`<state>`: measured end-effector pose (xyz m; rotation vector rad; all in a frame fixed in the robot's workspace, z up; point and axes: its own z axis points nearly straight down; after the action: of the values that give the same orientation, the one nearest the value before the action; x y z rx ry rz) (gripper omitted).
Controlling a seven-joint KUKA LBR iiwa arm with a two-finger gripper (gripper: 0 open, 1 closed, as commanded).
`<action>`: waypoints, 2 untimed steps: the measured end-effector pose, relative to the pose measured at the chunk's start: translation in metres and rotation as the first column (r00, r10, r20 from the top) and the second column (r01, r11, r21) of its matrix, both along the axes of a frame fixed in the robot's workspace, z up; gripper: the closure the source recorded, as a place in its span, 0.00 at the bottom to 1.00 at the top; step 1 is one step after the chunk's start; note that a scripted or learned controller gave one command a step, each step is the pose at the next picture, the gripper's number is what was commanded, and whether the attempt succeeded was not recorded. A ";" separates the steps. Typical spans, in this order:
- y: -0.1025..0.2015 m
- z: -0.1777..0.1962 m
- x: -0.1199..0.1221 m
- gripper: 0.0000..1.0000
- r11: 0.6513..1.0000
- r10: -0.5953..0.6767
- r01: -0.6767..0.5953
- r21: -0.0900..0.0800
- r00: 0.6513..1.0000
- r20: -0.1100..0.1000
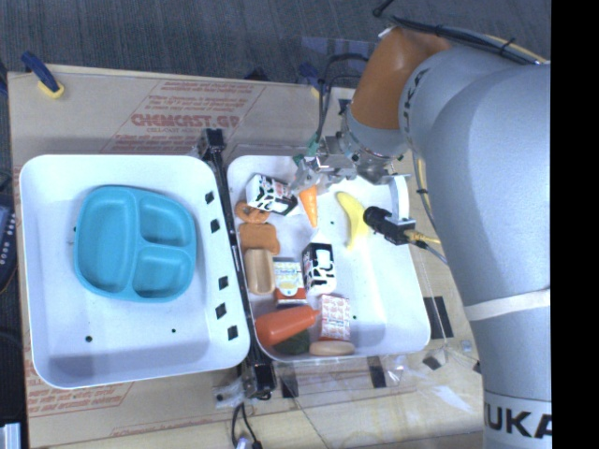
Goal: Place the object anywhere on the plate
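A blue divided plate (136,241) lies in the left white bin (47,344). The right bin (398,288) holds several toy foods. My gripper (316,166) hangs low over the far end of that bin, under the orange wrist band. An orange carrot (309,206) lies just below its tip, pointing toward the near side. Whether the two touch cannot be made out. A cow-patterned carton (270,195) is just to the left, and a yellow banana (351,217) to the right.
Toward the near side of the right bin lie a bread piece (259,238), a bun (258,270), a small juice box (287,282), a black-and-white carton (320,267), a red sausage (286,324) and a patterned packet (334,315). The big grey arm (487,204) covers the right side.
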<state>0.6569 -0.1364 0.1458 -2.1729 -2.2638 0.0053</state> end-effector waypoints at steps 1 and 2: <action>0.076 0.092 0.003 1.00 0.996 0.093 -0.093 0.000 0.996 0.014; 0.114 0.075 0.000 1.00 0.987 -0.162 0.162 0.000 0.987 0.000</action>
<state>0.6564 -0.0221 0.2203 -2.3494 -2.0797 0.0057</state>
